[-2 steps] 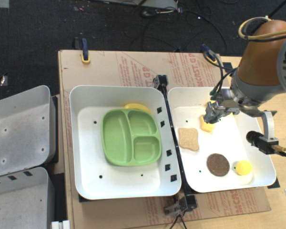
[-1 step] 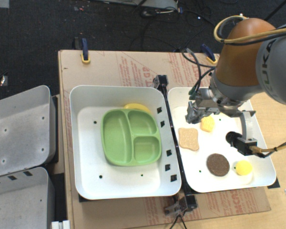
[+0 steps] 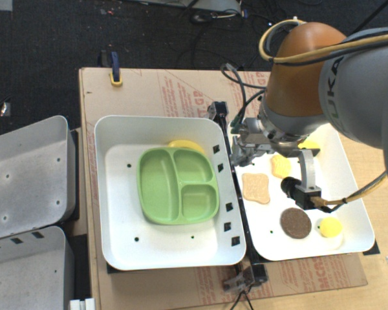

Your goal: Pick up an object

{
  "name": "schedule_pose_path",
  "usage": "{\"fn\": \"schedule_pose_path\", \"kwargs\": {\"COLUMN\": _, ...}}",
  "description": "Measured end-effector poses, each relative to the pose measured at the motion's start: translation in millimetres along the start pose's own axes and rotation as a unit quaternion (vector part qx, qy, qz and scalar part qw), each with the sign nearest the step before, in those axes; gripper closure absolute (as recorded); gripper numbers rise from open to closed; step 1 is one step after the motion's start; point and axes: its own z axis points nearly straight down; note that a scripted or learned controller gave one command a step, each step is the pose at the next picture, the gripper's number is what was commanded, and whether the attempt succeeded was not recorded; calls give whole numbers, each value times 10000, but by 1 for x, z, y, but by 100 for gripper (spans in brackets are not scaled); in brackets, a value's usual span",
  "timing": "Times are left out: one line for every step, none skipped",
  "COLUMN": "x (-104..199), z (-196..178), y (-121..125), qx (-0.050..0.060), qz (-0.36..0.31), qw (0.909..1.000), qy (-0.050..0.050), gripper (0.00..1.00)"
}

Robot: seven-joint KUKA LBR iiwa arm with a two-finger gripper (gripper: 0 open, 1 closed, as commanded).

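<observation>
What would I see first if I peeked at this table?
Probably the big grey arm with its shiny orange band, leaning in from the right above the right bin. Next, the bright green divided plate lying in the middle of the left bin. Toy foods sit in the right bin: a toast slice, a brown cookie and a yellow ball.

The KUKA arm (image 3: 355, 82) was grey, with a rounded orange band (image 3: 301, 63) above its wrist. A pale yellow cable (image 3: 291, 57) looped over the band, and dark lettering marked the casing.
</observation>
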Motion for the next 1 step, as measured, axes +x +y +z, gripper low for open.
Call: {"fn": "schedule_pose_path", "kwargs": {"x": 44, "z": 1, "y": -3, "qx": 0, "qz": 8, "qw": 10000, "qy": -3, "gripper": 100}}
